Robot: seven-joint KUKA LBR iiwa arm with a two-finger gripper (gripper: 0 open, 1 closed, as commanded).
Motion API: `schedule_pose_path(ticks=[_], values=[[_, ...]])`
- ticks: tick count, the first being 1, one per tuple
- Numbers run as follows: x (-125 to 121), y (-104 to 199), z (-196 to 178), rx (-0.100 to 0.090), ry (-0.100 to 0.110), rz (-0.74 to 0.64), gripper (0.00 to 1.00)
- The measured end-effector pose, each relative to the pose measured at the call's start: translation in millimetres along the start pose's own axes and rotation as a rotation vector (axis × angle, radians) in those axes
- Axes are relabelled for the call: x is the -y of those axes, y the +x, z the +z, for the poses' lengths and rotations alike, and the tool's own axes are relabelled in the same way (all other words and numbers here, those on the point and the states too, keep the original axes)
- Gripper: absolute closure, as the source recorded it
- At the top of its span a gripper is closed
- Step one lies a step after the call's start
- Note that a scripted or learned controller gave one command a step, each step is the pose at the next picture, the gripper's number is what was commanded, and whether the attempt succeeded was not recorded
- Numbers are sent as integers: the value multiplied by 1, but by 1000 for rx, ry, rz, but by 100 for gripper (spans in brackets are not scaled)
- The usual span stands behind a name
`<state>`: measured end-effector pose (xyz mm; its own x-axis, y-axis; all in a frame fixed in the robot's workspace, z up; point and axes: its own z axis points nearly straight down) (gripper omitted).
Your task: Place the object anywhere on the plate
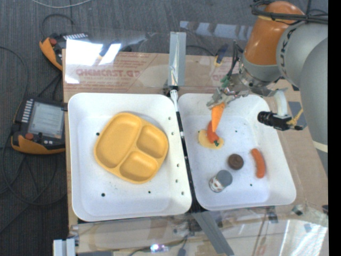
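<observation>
A yellow plate [131,146] with three compartments lies in the left bin [80,196]. An orange carrot [215,120] hangs slanted in the right bin [277,188], near its back left. My gripper [224,99] is shut on the carrot's upper end. The carrot's lower tip is over a pale yellow disc [204,139] on the bin floor; whether they touch I cannot tell. The gripper is to the right of the plate, across the ridge between the bins.
In the right bin lie a brown round piece [235,161], an orange-red sausage [259,163] and a small grey can [220,180] on its side. A black part [272,119] of the arm juts over the bin's right side.
</observation>
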<state>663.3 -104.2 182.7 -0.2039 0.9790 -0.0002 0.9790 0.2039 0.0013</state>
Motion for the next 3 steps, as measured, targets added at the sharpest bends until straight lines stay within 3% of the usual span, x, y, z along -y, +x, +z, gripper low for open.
schedule_pose_path(ticks=[1, 2, 3], values=[[-5, 69, -2, -1, 2, 18, 100], [67, 155, -1, -1, 3, -45, 100], [67, 154, -1, -1, 3, -44, 0]])
